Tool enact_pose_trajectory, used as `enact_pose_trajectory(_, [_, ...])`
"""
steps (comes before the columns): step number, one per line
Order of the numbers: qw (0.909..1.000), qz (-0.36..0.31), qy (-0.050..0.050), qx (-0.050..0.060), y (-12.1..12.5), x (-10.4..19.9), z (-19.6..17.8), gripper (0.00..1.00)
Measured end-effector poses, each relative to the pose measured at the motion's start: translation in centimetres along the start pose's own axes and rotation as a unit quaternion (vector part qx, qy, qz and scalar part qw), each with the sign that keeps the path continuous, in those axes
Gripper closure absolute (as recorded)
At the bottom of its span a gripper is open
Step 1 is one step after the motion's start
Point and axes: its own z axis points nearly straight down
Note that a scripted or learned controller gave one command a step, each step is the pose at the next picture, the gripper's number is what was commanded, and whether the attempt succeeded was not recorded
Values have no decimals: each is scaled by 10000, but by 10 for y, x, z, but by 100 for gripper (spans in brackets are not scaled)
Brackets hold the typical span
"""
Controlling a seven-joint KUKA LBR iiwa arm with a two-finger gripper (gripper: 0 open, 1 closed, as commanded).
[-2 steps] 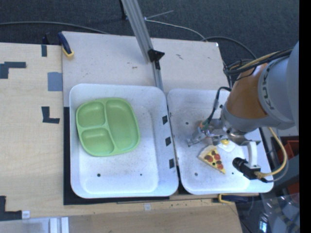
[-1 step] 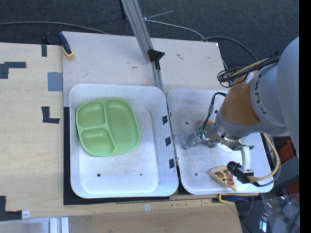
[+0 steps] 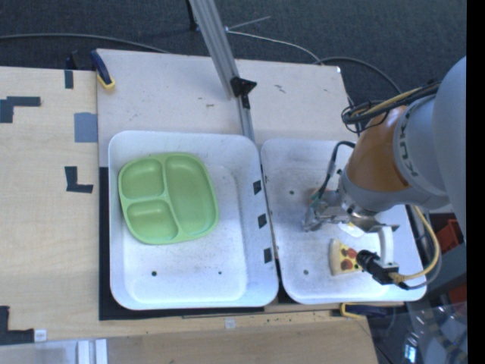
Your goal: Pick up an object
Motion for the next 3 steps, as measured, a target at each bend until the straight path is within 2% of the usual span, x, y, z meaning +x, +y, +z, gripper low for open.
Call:
enact_pose_trajectory(1, [10000,4,4,0,7,2,-44,100])
enact_pose_trajectory(3, [10000,4,-2,-14,8,2,-160,100])
